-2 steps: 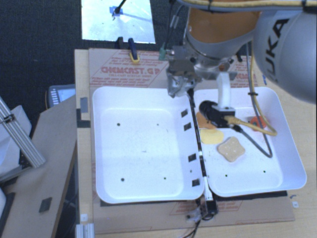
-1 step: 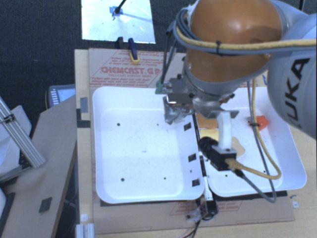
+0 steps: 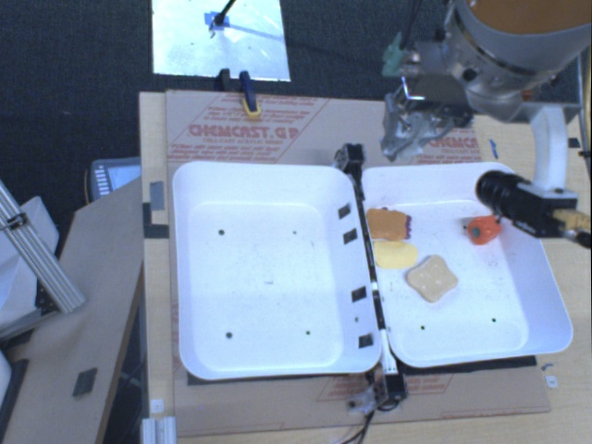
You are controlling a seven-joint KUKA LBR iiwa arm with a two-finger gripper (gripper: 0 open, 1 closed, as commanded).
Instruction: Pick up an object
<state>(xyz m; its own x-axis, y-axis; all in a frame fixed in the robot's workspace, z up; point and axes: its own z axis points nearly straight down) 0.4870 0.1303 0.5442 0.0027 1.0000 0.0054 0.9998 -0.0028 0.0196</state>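
The right bin (image 3: 504, 317) holds several small items. An orange-brown piece with a purple edge (image 3: 388, 223) lies near the divider. A flat yellow piece (image 3: 396, 255) lies just in front of it, and a tan toast-shaped piece (image 3: 432, 278) sits beside that one. A small orange-red object (image 3: 481, 230) lies toward the bin's right side. My gripper (image 3: 410, 144) hangs over the cardboard just behind the right bin's far rim, apart from all the items, with nothing visibly in it.
The left bin (image 3: 264, 276) sits beside the right one, joined along a row of black clips (image 3: 356, 239). A black cylindrical fixture (image 3: 509, 197) juts over the right bin's far right corner. A yellow-and-black clamp (image 3: 248, 98) stands behind the left bin.
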